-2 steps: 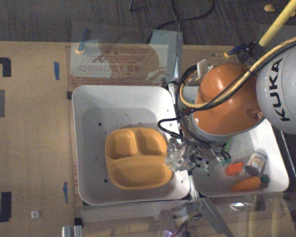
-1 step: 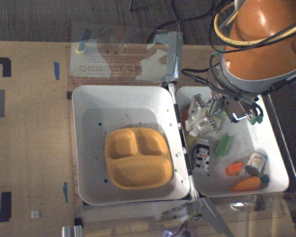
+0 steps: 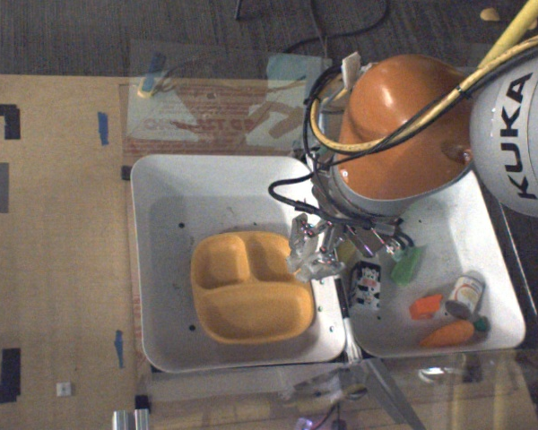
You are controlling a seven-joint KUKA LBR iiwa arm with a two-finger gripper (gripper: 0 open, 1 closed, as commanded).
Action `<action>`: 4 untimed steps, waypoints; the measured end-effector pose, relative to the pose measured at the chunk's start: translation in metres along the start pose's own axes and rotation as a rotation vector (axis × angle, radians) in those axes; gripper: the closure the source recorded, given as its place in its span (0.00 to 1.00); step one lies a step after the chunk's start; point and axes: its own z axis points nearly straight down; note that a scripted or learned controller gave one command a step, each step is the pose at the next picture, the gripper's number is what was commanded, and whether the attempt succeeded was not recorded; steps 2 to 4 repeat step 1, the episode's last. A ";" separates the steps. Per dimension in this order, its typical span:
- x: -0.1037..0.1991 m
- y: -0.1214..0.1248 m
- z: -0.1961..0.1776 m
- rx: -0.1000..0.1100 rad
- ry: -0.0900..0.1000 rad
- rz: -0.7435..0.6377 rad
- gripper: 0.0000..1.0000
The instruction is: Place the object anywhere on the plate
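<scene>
A yellow plate (image 3: pixel 247 287) with three compartments lies in the left white bin (image 3: pixel 166 231), toward its front right. My gripper (image 3: pixel 312 251) hangs over the plate's right rim, by the wall between the two bins, under the big orange wrist (image 3: pixel 399 124). Its metal tip is cluttered with cables and glare. I cannot make out any object in it. In the right bin (image 3: pixel 493 240) lie a green piece (image 3: pixel 408 264), a black-and-white carton (image 3: pixel 368 285), a small orange piece (image 3: pixel 425 307), a carrot (image 3: pixel 448 333) and a small jar (image 3: pixel 467 292).
The arm covers the back of the right bin and part of the divider. Black and yellow cables (image 3: pixel 291 186) loop beside the wrist over the left bin's back right corner. Brown bench with blue tape marks (image 3: pixel 103 128) lies left of the bins.
</scene>
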 end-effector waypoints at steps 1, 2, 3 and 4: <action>0.005 0.009 0.076 -0.001 0.002 -0.291 1.00; 0.005 0.009 0.076 -0.001 0.002 -0.291 1.00; 0.005 0.009 0.076 -0.001 0.002 -0.291 1.00; 0.005 0.009 0.076 -0.001 0.002 -0.291 1.00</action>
